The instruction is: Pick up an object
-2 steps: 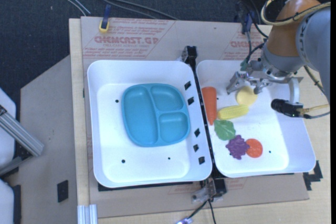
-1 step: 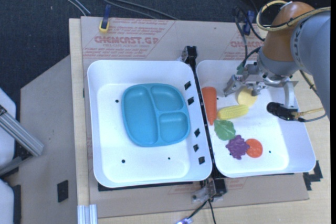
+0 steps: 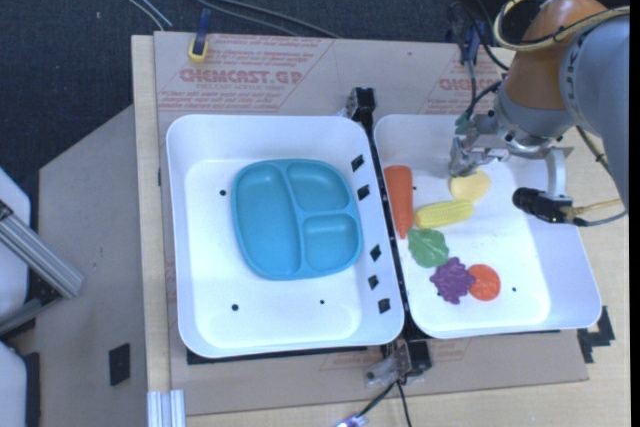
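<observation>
The right bin [image 3: 560,260] holds several toy foods: an orange carrot [image 3: 399,198], a long yellow piece [image 3: 444,212], a small yellow piece [image 3: 471,185], a green leafy piece [image 3: 428,246], purple grapes [image 3: 452,279] and an orange fruit [image 3: 484,282]. My gripper [image 3: 468,161] hangs low over the far middle of this bin. It is right above the small yellow piece and touches or nearly touches its top edge. Nothing is lifted off the bin floor.
A blue divided plate [image 3: 297,217] lies in the left bin [image 3: 185,215]. A black divider with clips [image 3: 378,215] runs between the bins. The arm's grey and orange wrist [image 3: 545,65] and a black cable fitting [image 3: 543,205] overhang the right bin's far right side.
</observation>
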Tool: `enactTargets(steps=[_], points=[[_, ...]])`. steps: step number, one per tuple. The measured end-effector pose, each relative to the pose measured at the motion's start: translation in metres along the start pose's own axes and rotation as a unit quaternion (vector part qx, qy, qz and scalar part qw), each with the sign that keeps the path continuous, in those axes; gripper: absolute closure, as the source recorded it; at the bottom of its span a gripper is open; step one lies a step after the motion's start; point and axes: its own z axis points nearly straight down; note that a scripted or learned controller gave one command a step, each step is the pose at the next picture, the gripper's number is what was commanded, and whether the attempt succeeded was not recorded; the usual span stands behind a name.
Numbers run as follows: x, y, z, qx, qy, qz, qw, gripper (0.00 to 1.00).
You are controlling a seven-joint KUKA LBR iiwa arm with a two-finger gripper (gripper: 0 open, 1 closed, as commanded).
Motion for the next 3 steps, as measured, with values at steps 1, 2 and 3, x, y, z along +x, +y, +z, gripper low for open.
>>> enactTargets(steps=[1, 2, 3], points=[[-0.004, 0.011, -0.059, 0.001, 0.001, 0.0, 1.0, 1.0], [-0.004, 0.013, -0.113, 0.002, 0.001, 0.0, 1.0, 1.0], [0.042, -0.004, -0.106, 0.007, 0.002, -0.001, 1.0, 1.0]])
